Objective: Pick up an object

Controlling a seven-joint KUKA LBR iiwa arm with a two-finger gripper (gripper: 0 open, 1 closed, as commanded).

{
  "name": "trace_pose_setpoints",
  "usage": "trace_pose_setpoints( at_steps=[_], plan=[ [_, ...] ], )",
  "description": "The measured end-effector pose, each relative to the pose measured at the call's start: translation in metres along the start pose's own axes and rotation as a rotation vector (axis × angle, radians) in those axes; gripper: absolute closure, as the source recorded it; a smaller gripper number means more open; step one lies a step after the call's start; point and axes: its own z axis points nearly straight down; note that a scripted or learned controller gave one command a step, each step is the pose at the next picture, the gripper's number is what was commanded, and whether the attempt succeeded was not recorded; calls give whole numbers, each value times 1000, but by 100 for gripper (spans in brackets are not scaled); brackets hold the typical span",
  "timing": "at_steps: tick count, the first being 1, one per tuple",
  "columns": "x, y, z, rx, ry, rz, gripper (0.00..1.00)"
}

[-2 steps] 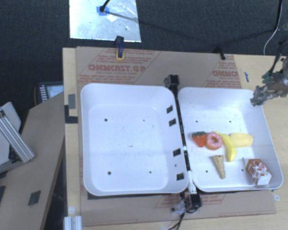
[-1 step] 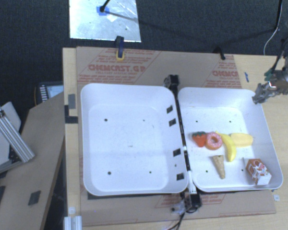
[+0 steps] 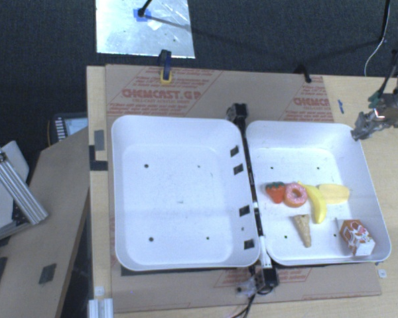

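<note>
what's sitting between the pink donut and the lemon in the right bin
The banana lies between the donut and the lemon, touching or nearly touching both, as the camera view shows.

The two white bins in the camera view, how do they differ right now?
The shallow white right-hand bin holds toy food: a pink-iced donut, a yellow banana, a tan cone and a small red-and-white box. The shallow white left-hand bin shows bare floor. The hand hangs nearer the right-hand bin. Both look alike in shape.
</note>
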Motion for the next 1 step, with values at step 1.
trace_pose_setpoints(
  at_steps=[1],
  plan=[
    [0,1,-11,-3,-1,-2,100]
  ],
)
